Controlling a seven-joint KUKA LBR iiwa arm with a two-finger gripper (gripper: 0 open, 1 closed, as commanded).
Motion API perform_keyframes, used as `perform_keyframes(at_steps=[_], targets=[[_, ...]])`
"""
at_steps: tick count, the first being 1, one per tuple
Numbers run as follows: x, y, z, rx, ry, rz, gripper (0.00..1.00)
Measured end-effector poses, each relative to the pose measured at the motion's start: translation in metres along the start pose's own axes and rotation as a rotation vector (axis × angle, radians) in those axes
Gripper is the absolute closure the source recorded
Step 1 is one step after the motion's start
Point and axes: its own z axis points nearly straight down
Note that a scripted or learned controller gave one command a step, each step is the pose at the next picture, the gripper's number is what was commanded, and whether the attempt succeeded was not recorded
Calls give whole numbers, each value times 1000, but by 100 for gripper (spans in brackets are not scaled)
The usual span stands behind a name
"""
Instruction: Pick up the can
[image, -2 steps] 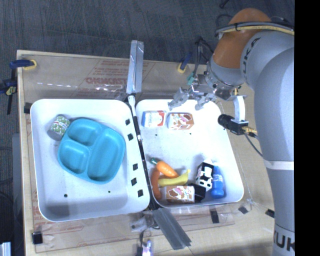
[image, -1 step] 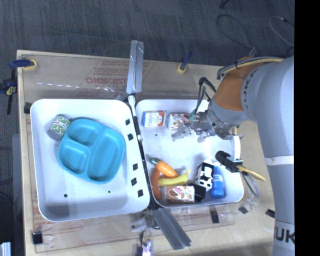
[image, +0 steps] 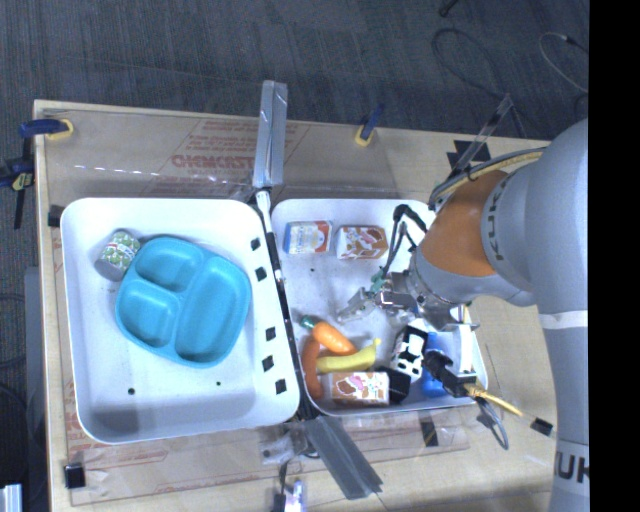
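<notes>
Camera view first: at the far left we spot the can, lying at ten o'clock in the left bin, touching the blue divided plate. Moving right, the gripper hovers low in the right bin, fingers spread and empty, well apart from the target. We judge the approach not begun: next we need a swing toward nine o'clock. The arm reaches in from three o'clock, wrist bent downward.
</notes>
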Motion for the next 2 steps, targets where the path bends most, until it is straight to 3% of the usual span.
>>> perform_keyframes(at_steps=[1,2], targets=[[7,51,-56,-2,0,8,0],[7,51,-55,-2,0,8,0]])
